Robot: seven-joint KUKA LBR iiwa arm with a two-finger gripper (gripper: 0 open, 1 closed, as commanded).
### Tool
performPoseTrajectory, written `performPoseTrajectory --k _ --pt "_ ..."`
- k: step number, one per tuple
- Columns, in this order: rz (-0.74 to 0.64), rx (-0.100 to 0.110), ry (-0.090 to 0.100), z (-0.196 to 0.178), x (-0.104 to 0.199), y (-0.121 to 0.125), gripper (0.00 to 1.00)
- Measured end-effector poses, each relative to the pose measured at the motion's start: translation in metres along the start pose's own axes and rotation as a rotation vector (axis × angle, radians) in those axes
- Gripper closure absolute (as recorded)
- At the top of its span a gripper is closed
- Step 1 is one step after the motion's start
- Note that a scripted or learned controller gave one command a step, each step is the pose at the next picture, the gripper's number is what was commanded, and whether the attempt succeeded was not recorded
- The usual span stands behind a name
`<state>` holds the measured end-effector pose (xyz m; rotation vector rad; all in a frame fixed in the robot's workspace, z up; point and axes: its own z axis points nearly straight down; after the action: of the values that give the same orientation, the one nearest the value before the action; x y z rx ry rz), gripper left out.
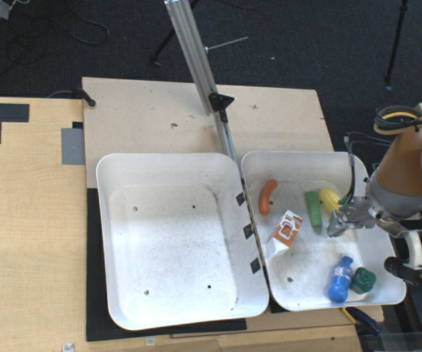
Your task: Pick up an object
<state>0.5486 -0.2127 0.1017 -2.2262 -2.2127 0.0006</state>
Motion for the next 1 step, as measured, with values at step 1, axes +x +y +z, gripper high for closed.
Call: performPoseTrajectory --k 1 --pt "0.000 -0.004 -0.002 -0.0524 -0.0048 -0.0092 1.00"
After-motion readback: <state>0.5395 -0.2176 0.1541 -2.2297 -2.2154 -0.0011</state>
